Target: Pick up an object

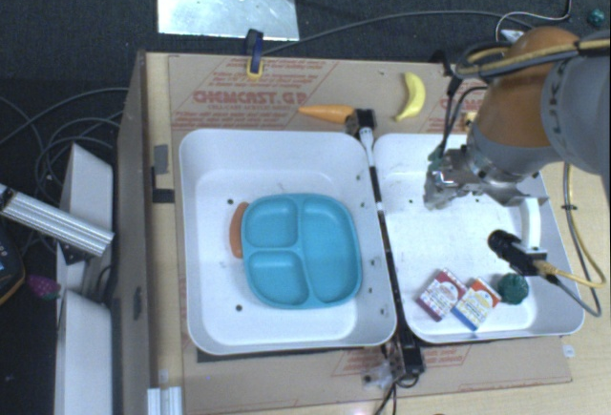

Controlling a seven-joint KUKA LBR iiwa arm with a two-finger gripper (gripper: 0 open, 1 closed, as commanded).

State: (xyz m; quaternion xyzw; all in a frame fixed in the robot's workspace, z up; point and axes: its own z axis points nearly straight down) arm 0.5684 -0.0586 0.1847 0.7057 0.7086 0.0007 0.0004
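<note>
My gripper (440,194) hangs over the back left part of the right bin (412,241), above bare white floor. Near that bin's front lie a small red and white box (440,295), a blue and orange box (474,303) right beside it, and a dark green round thing (513,288) further right. All three are well in front of the gripper and apart from it. The left bin (205,184) holds a blue divided plate (301,249) with a brown sausage (236,229) lying along its left edge.
Behind the bins, on the cardboard, lie a yellow banana (412,96) and an orange carrot (325,114). A black divider (378,213) runs between the two bins. The arm's grey body and orange band cover the right bin's back right corner.
</note>
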